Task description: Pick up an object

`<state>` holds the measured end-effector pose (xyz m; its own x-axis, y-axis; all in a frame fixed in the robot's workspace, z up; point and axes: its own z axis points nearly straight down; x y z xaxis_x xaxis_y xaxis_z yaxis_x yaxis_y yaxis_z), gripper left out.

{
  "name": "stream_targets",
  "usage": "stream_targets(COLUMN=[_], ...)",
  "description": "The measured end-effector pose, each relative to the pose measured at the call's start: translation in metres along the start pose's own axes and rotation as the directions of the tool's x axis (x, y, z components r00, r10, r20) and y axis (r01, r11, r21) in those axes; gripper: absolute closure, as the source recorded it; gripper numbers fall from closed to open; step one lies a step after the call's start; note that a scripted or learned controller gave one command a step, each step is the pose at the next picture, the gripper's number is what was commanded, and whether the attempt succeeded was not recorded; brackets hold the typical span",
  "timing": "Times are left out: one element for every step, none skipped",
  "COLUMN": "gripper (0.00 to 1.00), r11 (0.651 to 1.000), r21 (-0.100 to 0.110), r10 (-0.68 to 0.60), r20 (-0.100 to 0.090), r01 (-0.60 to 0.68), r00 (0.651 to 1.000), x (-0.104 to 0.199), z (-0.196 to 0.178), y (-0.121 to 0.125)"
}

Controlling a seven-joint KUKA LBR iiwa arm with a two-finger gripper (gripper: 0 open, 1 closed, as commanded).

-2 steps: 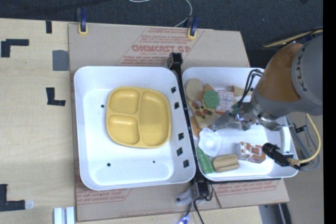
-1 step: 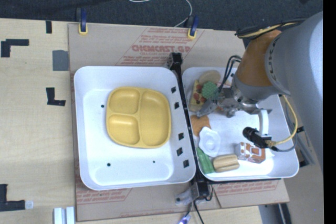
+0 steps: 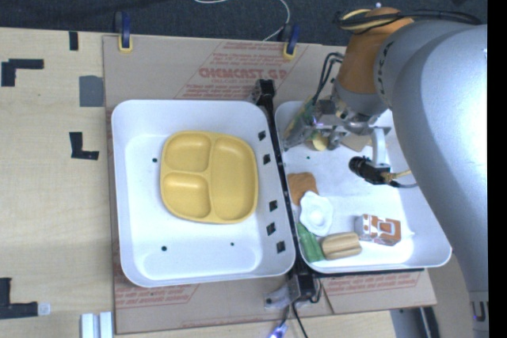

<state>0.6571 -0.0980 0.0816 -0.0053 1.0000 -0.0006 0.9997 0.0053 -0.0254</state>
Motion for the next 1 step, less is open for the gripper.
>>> stream_targets(gripper=[0.00], r11=[1.000], r21=[0.014], r10=[0.000], r20=[-0.008], r01=[0.000], r00=[1.000], x=[-0.0087], z=[0.0013], y=[0.0049])
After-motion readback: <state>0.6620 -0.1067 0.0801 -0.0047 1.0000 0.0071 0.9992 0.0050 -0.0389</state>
